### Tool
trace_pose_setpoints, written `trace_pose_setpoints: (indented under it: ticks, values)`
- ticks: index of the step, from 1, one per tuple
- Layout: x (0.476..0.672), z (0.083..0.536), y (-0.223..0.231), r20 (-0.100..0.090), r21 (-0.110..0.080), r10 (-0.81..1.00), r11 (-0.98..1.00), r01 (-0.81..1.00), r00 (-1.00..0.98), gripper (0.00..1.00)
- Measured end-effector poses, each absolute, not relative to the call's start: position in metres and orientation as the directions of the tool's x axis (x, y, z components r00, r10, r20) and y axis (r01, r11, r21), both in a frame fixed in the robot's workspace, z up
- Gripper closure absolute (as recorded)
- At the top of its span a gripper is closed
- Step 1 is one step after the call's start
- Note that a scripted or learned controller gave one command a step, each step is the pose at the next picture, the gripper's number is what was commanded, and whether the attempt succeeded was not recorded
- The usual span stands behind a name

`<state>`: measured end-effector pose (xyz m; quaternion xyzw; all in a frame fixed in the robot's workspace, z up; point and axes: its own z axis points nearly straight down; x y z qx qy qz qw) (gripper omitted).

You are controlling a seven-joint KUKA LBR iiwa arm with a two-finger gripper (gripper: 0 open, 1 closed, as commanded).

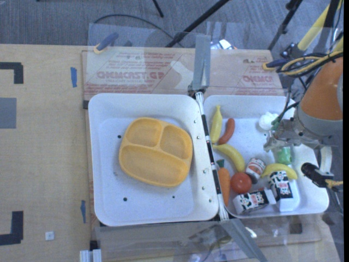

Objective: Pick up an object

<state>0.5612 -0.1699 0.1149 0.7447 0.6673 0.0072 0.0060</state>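
On my feed the left bin [103, 201] holds one thing, a yellow divided plate [156, 151] lying flat near its middle. I see nothing in that bin that has been taken up or set down as part of a pick.

Across the divider, the right bin [313, 203] carries all the small items. Against its left wall a yellow banana [216, 123] and a red sausage [226, 130] lie side by side, with a second banana [233, 156] just below them. Under that sit a carrot [224, 183] and a tomato [240, 182], touching or nearly so. A small jar [254, 168] stands just right of the tomato, and two black-and-white milk cartons [251, 200] lie along the near edge, a third banana [279, 170] above them. A white ball [266, 121] rests toward the back.

The gripper [277, 142] hangs low over the right half of this bin, beside a green object [284, 156] and just above that third banana. I cannot tell from this angle whether it is wide or narrow, and I see nothing between its tips.

My reading: the reach into the bin is made, but every item lies on the floor of the bin, so the grasp and the lift are both left to do.
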Motion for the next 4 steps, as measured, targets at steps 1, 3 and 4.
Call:
trace_pose_setpoints:
  ticks: [1,3,4]
  values:
    - [0.562,0.115,-0.168,0.006,0.017,0.994,-0.106,0.994,0.106,0.00]
    - [0.555,0.116,-0.185,0.002,0.042,0.997,-0.076,0.996,0.076,1.00]
    - [0.557,0.119,-0.182,0.007,0.045,0.997,-0.072,0.996,0.072,0.00]
